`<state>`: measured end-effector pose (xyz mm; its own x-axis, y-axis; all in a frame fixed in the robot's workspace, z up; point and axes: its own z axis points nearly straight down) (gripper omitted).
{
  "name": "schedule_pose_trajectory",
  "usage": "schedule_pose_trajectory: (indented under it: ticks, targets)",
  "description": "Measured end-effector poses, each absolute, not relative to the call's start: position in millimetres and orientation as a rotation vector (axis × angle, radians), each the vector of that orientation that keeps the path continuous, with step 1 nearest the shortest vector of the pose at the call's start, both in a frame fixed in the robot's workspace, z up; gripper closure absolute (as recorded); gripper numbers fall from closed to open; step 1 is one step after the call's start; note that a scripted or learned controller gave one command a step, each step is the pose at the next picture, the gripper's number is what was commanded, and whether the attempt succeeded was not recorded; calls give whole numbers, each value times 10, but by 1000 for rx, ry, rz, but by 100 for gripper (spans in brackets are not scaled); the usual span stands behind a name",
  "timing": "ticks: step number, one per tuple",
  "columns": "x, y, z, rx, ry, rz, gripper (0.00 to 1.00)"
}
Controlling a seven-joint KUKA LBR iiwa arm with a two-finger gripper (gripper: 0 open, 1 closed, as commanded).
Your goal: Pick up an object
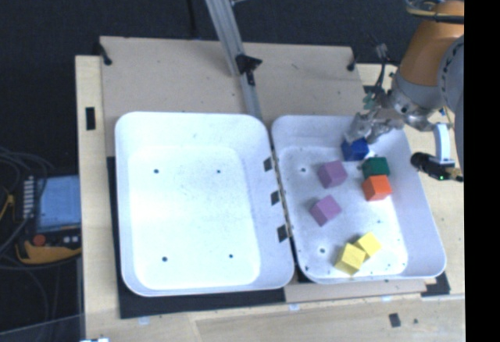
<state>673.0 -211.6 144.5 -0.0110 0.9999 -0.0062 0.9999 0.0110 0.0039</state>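
I'm seeing the pincer (361, 135) hovering over the blue cube (355, 150) near the right bin's (414, 254) far rim, its grip impossible to tell.

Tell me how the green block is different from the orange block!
The green block is dark green, and the orange block is bright orange. The green block sits farther back in the right bin, closer to the hand and the blue block; the orange block sits just in front of it, toward the yellow blocks. Both are small cubes of similar size, side by side.
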Motion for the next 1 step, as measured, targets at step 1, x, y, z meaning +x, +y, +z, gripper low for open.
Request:
schedule_pose_trajectory:
  ticks: [1]
  targets:
    - [6797, -2062, 2008, 2215, 2223, 2, 100]
